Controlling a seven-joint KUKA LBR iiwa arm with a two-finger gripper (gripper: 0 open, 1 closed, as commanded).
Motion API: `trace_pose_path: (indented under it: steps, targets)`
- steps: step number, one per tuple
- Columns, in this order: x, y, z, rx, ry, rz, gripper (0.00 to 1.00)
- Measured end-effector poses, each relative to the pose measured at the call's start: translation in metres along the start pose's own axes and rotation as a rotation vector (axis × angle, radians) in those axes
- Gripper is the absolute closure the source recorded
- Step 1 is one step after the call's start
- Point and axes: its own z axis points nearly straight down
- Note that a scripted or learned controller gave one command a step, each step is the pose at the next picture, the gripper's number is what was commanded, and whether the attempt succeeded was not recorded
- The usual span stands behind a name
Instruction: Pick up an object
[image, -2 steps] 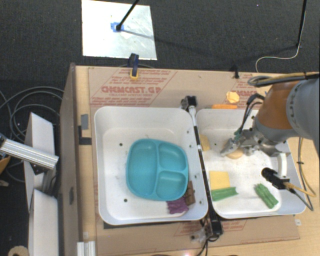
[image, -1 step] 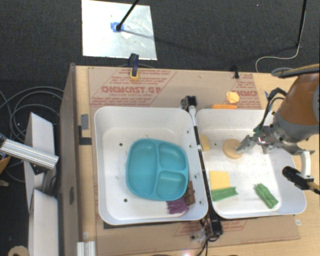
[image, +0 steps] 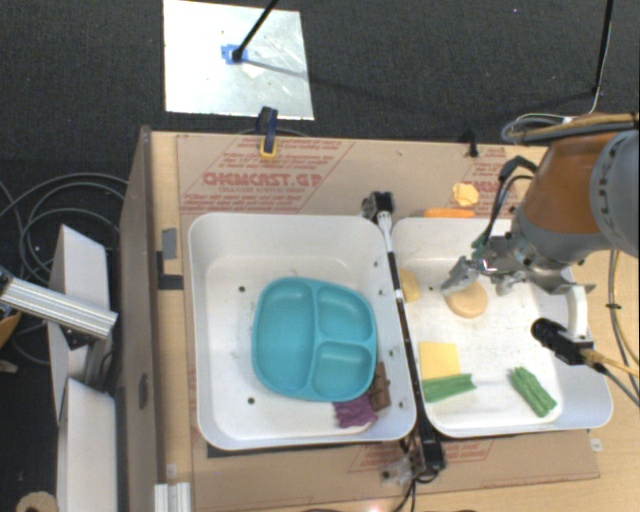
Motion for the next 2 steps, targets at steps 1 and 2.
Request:
trace_pose_path:
  steps: [1,2]
  targets:
    - [-0.017,0.005,0.071,0.008,-0.002,0.008,0.00]
    - [-0.047,0.000,0.066,0.002,-0.003,0.011,0.00]
